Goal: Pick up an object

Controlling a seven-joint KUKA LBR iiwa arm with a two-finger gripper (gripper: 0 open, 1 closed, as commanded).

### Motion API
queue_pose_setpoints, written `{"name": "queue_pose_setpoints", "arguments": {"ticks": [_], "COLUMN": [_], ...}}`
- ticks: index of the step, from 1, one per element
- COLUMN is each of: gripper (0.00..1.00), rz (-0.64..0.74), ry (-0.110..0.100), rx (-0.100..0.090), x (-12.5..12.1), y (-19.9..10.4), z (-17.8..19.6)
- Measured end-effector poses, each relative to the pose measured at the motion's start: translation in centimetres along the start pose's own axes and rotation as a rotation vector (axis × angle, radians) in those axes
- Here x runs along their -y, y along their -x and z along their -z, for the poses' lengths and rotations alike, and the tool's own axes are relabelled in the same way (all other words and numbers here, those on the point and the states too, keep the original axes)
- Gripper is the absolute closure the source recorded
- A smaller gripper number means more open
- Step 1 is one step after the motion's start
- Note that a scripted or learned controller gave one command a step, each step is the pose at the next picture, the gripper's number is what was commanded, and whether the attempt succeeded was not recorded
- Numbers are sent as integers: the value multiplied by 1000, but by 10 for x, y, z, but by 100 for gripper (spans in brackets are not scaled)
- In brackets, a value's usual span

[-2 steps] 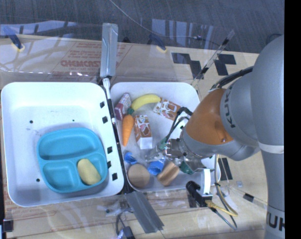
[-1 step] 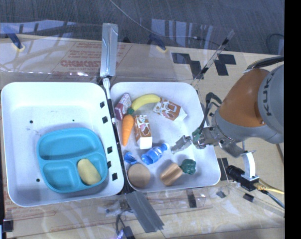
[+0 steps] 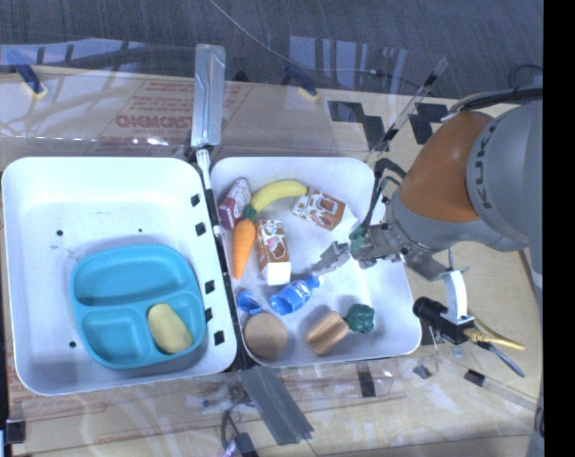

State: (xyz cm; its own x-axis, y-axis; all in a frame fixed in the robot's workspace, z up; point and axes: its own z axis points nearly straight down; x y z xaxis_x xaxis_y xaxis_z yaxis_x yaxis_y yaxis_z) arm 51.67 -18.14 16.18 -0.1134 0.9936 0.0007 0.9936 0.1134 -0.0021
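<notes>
we see the grey arm with its orange band reach in from the right over the right bin, and its pincer hangs low above the bin floor, its tips aimed left. we cannot tell whether the pincer is spread or pressed together, and we see nothing gripped in it.

just left and slightly below the pincer lies a blue bottle, the nearest piece. further left stand a small carton with a white block at its lower end, and beyond them a carrot. above and left of the pincer lie a second carton, a banana and a dark red packet. below the pincer sit a green piece, a bread roll and a round tan object.

far to the left, in the left bin, a blue compartment tray bears a yellow potato-shaped piece in its lower right compartment.
</notes>
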Motion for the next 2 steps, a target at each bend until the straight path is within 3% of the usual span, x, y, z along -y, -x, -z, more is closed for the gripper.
{"name": "queue_pose_setpoints", "arguments": {"ticks": [1,2], "gripper": [0,0], "rz": [52,134], "ry": [3,29], "rx": [0,10], "x": [-98,-150], "y": [2,-36], "z": [10,-46]}}
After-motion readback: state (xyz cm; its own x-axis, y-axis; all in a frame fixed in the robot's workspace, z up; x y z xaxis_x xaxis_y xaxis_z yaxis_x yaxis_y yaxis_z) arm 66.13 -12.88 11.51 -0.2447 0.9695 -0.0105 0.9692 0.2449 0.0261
